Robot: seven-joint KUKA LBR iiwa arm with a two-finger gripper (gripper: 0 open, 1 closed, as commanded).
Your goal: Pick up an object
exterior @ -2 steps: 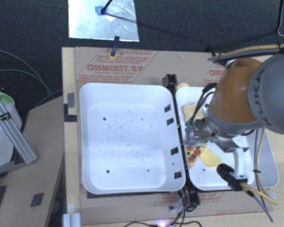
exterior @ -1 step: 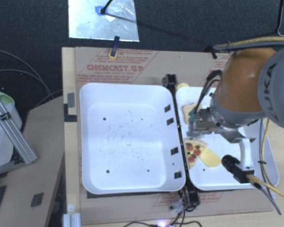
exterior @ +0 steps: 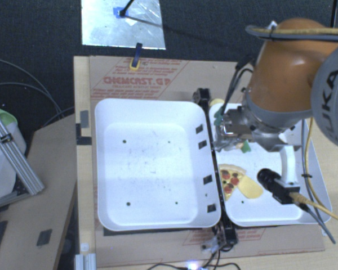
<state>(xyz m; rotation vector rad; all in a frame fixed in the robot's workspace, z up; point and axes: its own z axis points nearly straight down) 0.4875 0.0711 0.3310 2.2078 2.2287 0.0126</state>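
Two shallow white bins are seen side by side on a desk (exterior: 158, 77). The left bin (exterior: 152, 162) shows a bare white floor. The right bin (exterior: 270, 210) holds a toy pizza slice (exterior: 231, 179) near its left wall, with a yellow piece (exterior: 251, 188) just beside it. The arm (exterior: 293, 66) is positioned over the far part of the right bin, and the tool (exterior: 232, 129) is seen low beside the divider; its state cannot be told.

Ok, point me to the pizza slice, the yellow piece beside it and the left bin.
pizza slice (exterior: 231, 179), camera view, on its topped face.
yellow piece (exterior: 250, 189), camera view, on its middle.
left bin (exterior: 152, 167), camera view, on its bare floor.
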